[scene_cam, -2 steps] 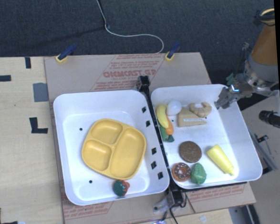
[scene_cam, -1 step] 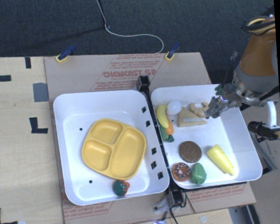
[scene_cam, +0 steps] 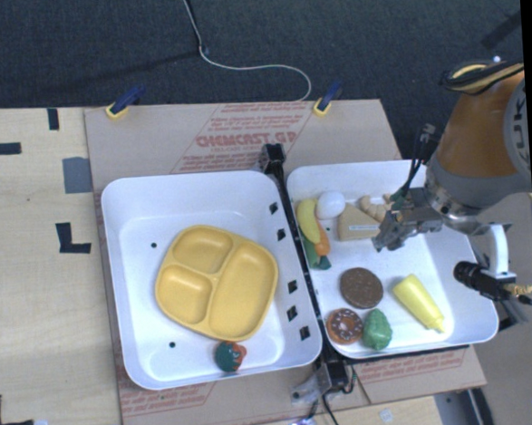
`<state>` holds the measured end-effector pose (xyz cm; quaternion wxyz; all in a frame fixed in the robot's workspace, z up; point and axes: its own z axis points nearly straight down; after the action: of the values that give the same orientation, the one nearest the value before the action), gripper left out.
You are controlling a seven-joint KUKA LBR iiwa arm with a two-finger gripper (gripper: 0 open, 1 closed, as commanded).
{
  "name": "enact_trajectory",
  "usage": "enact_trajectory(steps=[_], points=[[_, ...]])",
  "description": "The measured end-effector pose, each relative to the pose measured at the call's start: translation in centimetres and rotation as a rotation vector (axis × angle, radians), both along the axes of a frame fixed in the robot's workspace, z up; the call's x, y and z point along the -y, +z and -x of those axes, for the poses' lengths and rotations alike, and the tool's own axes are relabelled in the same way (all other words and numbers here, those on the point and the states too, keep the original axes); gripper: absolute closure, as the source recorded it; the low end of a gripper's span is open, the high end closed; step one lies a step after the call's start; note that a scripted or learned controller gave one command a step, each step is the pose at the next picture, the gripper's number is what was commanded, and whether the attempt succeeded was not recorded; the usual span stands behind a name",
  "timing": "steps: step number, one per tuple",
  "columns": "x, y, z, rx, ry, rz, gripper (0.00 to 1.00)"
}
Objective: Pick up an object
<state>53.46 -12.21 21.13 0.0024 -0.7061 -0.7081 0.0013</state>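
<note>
Seen from the camera view, right of centre: dark two-finger gripper (scene_cam: 387, 235) low over the right shallow white bin (scene_cam: 469, 329); jaw state impossible to tell, nothing visibly between them. Nearest below, toward lower centre-right: round brown toy cookie (scene_cam: 361, 287), likely light, stiff plastic, best pinched across its edges. Beside it, yellow corn-shaped toy (scene_cam: 418, 301), probably smooth and prone to roll; better grasped across the middle. Further left, yellow plastic banana (scene_cam: 308, 219) against the bin wall. Upper centre, on brown cardboard sheet (scene_cam: 242, 136): red printing, apparently "CHEMCAST GP", hard to read.
</note>
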Motion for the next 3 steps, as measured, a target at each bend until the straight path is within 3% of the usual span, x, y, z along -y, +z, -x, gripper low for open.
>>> enact_trajectory(steps=[1,3], points=[[-5.1,0.8,3.1,0.001,0.002,0.000,1.00],[-4.8,1.6,5.2,0.004,-0.002,0.001,1.00]])
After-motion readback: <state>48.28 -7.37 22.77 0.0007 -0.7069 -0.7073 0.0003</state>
